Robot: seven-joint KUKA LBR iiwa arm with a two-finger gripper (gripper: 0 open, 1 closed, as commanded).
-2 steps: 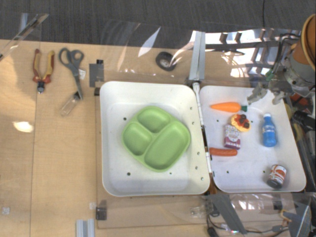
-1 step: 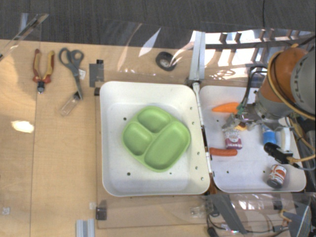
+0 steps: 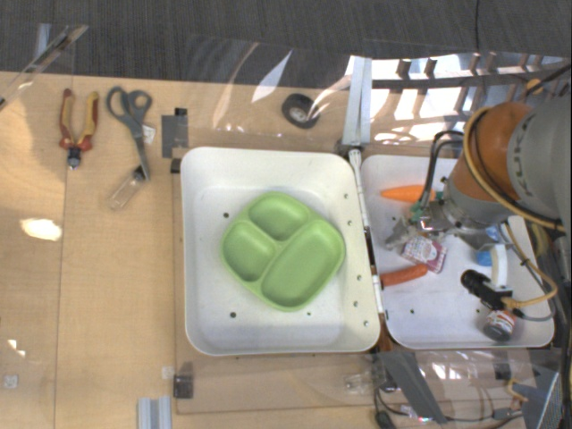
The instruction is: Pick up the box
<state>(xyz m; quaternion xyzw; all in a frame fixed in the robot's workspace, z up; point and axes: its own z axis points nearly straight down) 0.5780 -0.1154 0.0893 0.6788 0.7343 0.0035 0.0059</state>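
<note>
My gripper [image 3: 418, 223] hangs low over the right bin [image 3: 447, 324], near its left wall. Jaw opening: cannot tell from here. The box [image 3: 424, 252], a small crumpled pink carton, lies just beneath, above 1 of 2 carrots [image 3: 404, 276]. Likely light, crushable; take its long sides. Left bin [image 3: 206, 320] holds 1 green tray [image 3: 282, 250].

Green divided plate [image 3: 283, 249] in left bin [image 3: 201, 239]; pliers [image 3: 74, 126], scissors [image 3: 134, 123] on bench.
</note>
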